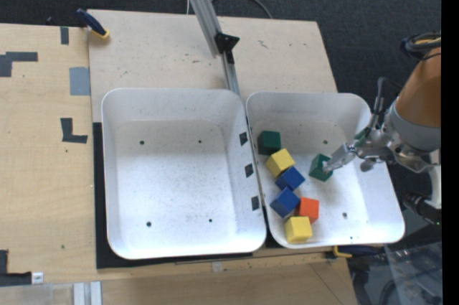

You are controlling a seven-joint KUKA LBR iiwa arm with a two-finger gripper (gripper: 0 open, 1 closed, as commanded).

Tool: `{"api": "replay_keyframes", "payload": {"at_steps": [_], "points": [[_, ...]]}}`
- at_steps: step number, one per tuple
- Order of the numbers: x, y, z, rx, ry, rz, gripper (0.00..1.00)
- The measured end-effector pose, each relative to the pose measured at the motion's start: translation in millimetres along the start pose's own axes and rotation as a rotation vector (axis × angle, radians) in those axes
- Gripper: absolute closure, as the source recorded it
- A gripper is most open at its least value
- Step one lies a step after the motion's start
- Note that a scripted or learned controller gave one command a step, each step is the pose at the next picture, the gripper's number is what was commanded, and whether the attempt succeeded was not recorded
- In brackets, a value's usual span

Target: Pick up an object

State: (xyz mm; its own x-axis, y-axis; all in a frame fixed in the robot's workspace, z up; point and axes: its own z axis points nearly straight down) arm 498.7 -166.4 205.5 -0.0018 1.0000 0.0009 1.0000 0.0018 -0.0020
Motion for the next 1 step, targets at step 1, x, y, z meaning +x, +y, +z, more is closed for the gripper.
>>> {"api": "replay_keyframes", "payload": {"at_steps": [1], "points": [[-0.2, 0.0, 0.0, 0.0, 0.0, 0.0, 0.0]]}}
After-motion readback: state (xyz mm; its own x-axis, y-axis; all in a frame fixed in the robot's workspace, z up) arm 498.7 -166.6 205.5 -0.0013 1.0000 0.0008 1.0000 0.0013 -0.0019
